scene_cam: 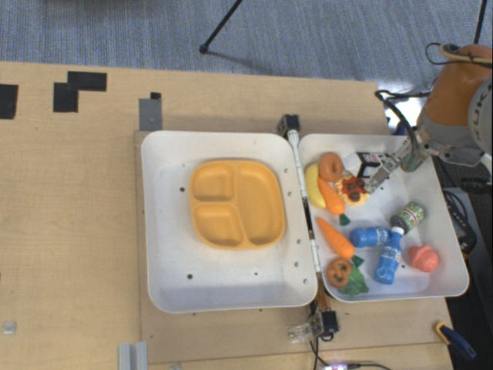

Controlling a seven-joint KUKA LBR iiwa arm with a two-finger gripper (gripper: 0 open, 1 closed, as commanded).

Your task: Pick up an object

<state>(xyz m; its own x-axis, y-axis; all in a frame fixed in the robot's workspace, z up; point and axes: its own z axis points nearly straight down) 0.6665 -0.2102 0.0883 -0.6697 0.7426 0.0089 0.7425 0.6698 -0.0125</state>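
The right bin (443, 206) holds several toy foods. A brown donut (331, 166), a yellow banana (312, 185) and an orange carrot (331, 197) lie at its left side, with a small red and yellow toy (353, 188) beside them. My gripper (370, 171) hangs over the bin's upper middle, just right of that red and yellow toy. Its two dark fingers stand apart, open, with nothing between them. Further down lie a second carrot (336, 237), two blue bottles (389, 259), a green can (409, 216) and a pink fruit (423, 258).
The left bin (166, 206) holds a yellow divided plate (235, 204). A small orange pumpkin on green leaves (343, 273) sits in the right bin's near corner. A hinge bar (302, 199) runs between the bins. Cables hang at the far right.
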